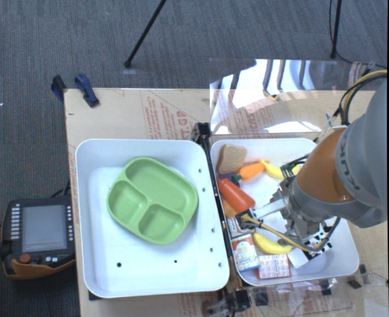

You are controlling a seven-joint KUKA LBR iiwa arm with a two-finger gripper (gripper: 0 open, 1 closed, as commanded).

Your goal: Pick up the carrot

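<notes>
The carrot [250, 171] is a short orange piece lying in the right bin [343, 259], near its back, between a brown bread slice [232, 158] and a small yellow piece [272, 170]. My gripper [298, 224] hangs low over the middle of the right bin, below the orange wrist band, to the front right of the carrot and apart from it. The wrist body hides much of it. Nothing can be seen held by it.
A green divided plate [153, 199] lies in the left bin [92, 269]. The right bin also holds a red-orange bottle-like item [236, 193], a banana [271, 244], a purple piece [229, 177] and small cartons [246, 253] at the front. A handheld pendant [41, 233] sits left of the bench.
</notes>
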